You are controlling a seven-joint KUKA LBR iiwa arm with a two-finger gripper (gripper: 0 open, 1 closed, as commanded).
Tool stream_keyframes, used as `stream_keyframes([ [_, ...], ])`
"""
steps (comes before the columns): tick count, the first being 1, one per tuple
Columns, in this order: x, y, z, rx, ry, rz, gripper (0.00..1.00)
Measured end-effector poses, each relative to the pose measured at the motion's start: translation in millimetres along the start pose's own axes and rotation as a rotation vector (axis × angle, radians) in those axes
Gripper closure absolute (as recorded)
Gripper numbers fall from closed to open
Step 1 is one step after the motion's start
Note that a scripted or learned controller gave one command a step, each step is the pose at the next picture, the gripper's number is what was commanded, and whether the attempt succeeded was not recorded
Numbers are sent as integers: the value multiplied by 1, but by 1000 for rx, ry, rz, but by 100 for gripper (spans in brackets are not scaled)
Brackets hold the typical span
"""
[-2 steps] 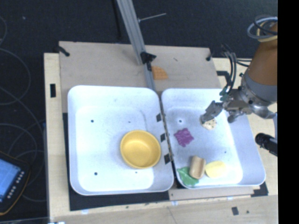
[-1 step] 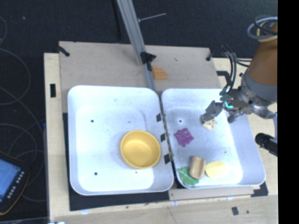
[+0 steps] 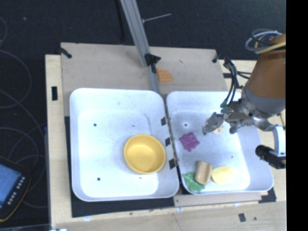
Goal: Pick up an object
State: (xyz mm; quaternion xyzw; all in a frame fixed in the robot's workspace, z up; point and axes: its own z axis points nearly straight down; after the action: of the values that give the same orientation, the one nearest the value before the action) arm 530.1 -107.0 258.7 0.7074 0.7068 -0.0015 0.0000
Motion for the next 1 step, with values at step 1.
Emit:
stream_keyframes([
  [1, -1, 8, 59, 2, 0, 0, 0],
])
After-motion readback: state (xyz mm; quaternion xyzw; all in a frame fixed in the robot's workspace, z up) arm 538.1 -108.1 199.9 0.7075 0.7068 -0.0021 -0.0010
